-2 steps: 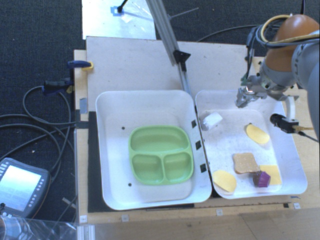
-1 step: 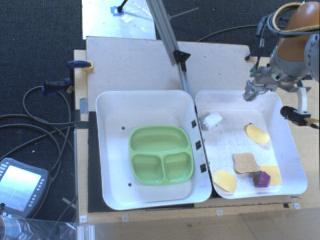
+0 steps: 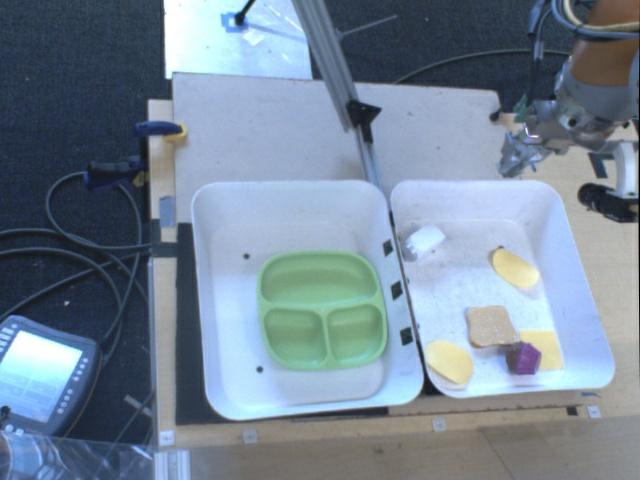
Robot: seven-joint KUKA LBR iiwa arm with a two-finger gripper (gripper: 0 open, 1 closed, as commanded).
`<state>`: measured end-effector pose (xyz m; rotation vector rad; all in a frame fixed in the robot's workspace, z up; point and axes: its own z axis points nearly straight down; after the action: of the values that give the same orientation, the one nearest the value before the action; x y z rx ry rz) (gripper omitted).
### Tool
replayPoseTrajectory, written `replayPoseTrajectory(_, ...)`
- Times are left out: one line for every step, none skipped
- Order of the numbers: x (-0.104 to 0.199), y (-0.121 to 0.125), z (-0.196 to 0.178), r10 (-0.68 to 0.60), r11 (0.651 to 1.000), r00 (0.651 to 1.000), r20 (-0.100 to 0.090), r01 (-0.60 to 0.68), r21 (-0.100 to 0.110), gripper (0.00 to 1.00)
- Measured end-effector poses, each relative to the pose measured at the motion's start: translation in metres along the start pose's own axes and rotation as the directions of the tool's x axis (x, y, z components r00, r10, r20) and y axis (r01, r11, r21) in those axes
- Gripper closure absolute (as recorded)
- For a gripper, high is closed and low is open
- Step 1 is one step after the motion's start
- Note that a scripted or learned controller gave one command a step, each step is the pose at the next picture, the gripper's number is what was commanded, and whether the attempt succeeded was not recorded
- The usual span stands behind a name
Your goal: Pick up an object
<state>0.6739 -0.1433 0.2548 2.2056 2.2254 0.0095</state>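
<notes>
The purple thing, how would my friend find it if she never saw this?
Start at the right bin, the one without the green tray. Look in its near corner, beside the tan bread slice and a flat yellow square. The purple thing is small, chunky and dark, the only purple piece there.

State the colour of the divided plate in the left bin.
Light green plate, seen in the camera view.
</notes>
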Motion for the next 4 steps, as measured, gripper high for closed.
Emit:
replayPoseTrajectory(0.0, 0.002, -0.049, 0.001, 1.0, 1.0, 0.0, -0.001, 0.002, 1.0)
replayPoseTrajectory(0.047, -0.021, -0.037, -0.001, 1.0, 1.0, -0.003, 0.001, 0.01, 1.0)
replayPoseTrajectory(0.1, -0.037, -0.013, -0.001, 1.0, 1.0, -0.004, 0.001, 0.011, 1.0)
replayPoseTrajectory(0.144, -0.046, 0.006, -0.001, 1.0, 1.0, -0.003, 0.001, 0.011, 1.0)
